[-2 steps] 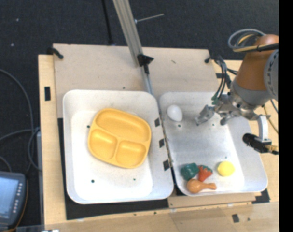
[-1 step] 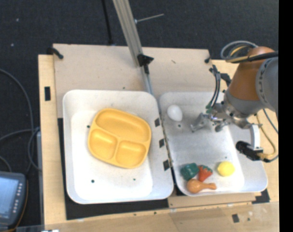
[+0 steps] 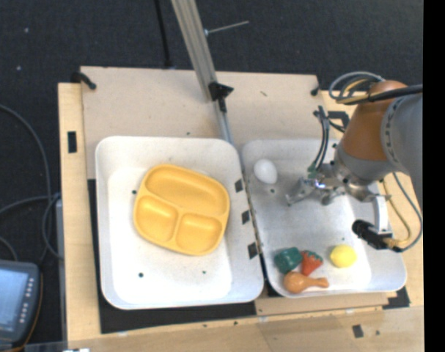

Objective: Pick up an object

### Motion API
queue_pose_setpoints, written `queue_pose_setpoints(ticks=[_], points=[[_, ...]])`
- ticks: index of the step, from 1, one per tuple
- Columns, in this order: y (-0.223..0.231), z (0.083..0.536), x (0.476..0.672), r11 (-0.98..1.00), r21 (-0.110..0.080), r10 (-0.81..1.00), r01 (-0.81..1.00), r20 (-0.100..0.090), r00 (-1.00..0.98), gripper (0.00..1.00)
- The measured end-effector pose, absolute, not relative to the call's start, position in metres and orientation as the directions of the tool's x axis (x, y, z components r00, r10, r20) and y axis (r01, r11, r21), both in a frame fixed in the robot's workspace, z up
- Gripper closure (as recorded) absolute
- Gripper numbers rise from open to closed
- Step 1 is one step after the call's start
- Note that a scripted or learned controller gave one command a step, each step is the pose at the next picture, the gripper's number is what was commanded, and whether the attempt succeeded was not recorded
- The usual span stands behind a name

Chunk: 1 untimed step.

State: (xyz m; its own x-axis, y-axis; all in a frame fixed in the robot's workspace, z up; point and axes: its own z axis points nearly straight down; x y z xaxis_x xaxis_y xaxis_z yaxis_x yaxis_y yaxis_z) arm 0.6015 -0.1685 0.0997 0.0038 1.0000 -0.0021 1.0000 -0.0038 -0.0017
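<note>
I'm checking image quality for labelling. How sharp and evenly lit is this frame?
Camera view: even, soft light with faint shadows; the yellow tray reads crisp, the white egg nearly washes into the right bin, and the hand is small and slightly soft.

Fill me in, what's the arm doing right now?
The arm reaches in from the right over the right bin, with its gripper low near the bin's middle. Nothing is between its fingers. A white egg lies just left of it, at the back of the bin. Along the front edge sit a green piece, a red piece, an orange piece and a yellow ball, all untouched. The left bin holds a yellow divided tray.
</note>
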Motion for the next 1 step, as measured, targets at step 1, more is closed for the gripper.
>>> queue_pose_setpoints(ticks=[1], points=[[-0.1696, 0.1128, 0.6030, -0.008, 0.004, 1.000, 1.000, -0.002, 0.008, 1.00]])
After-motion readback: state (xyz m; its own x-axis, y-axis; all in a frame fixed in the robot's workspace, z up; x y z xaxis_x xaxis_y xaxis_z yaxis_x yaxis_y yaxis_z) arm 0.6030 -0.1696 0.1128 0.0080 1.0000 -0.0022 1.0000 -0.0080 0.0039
